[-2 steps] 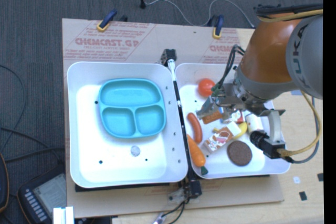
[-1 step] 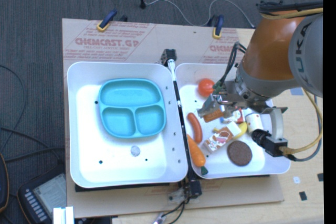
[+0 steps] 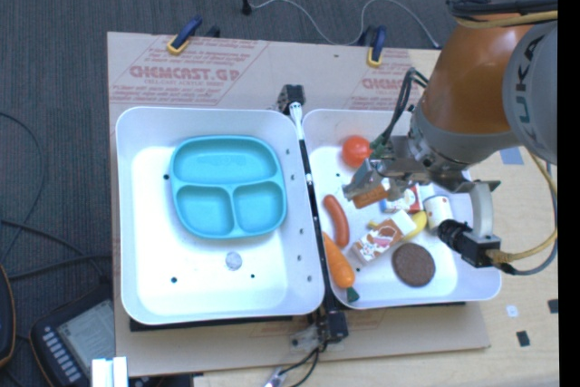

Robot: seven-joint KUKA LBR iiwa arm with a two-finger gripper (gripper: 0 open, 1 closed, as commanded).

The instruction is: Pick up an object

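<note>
Left bin (image 3: 145, 195): blue divided plate (image 3: 227, 186). Right bin (image 3: 471, 285): tomato (image 3: 355, 148), sausage (image 3: 336, 219), carrot (image 3: 338, 266), brown disc (image 3: 413, 265). Your gripper (image 3: 379, 188) hangs over them; grip state cannot be told.

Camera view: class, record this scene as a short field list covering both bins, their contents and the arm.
left bin: blue divided plate
right bin: tomato, sausage, carrot, brown disc, small packet
arm: reaches in from the right, over the right bin
gripper: low among the toy foods; grasp unclear
</note>
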